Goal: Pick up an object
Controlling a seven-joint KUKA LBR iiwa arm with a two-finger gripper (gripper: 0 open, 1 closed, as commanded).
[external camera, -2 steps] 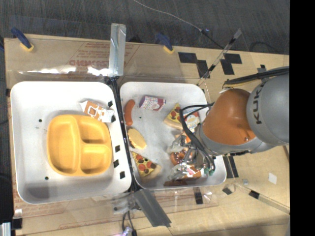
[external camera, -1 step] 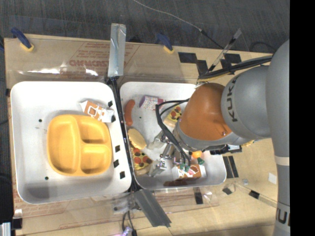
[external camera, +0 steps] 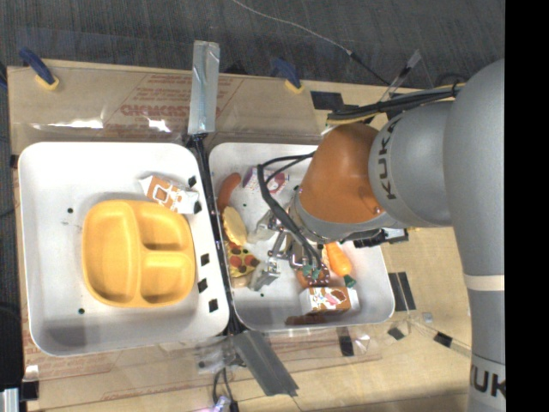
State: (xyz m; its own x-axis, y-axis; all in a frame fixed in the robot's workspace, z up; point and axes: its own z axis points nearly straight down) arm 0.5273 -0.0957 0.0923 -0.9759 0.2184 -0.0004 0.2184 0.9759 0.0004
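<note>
My gripper [external camera: 271, 261] hangs low over the middle of the right bin [external camera: 377, 303], below the orange band of the arm. It looks open, with nothing between its fingers. Just left of it lie a pizza-slice toy [external camera: 242, 263] and a yellow curved food piece [external camera: 234, 226]. A reddish-brown sausage [external camera: 228, 191] lies further up along the bin's left wall. To the gripper's right are an orange carrot [external camera: 340, 260] and a small printed carton [external camera: 328, 299]. The arm hides much of the bin's upper right.
The left bin [external camera: 39, 170] holds a yellow divided tray [external camera: 137, 251] and a small orange-and-white carton [external camera: 170, 196] near its upper right corner. A black divider [external camera: 214, 256] separates the bins. Black cables [external camera: 274, 178] loop from the wrist over the right bin.
</note>
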